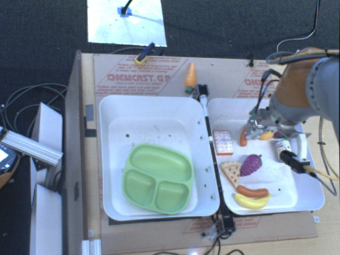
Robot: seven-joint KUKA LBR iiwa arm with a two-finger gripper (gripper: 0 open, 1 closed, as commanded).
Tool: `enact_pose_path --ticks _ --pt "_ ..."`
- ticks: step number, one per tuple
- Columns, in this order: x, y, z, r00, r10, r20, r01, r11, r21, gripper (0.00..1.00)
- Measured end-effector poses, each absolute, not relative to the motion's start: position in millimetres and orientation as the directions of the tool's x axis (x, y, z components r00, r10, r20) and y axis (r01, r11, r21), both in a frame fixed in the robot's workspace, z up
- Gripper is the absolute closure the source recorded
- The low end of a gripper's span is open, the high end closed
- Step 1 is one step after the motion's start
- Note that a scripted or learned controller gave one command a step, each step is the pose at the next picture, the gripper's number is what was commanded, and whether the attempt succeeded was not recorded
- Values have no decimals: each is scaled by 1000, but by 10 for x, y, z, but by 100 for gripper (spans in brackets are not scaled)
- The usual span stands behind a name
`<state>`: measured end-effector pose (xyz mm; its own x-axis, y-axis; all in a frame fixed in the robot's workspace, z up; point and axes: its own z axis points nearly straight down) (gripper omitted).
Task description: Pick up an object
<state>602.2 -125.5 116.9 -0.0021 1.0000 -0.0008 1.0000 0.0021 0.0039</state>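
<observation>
My gripper [257,128] hangs low over the back of the right bin [308,195], with the grey and orange arm coming in from the right. A small orange-red piece [243,137] lies just left of it and a small yellow piece [266,135] sits just below it; whether either is held is unclear. Further forward in this bin lie a pink and white box [222,142], purple grapes [251,164], a pizza slice [230,172], a sausage [253,190] and a banana [252,201].
The left bin [122,121] holds a green divided plate [158,178]. A toy carrot [190,75] and a yellow and blue tool [143,53] lie on the board behind the bins. A black divider [210,137] runs between the bins.
</observation>
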Motion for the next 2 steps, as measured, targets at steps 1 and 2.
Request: enact_pose_path --ticks 1,2 --pt "5555 -972 841 -1 1000 0 1000 1 1 0" --pt "5430 -886 840 0 1000 1 1000 0 -1 0"
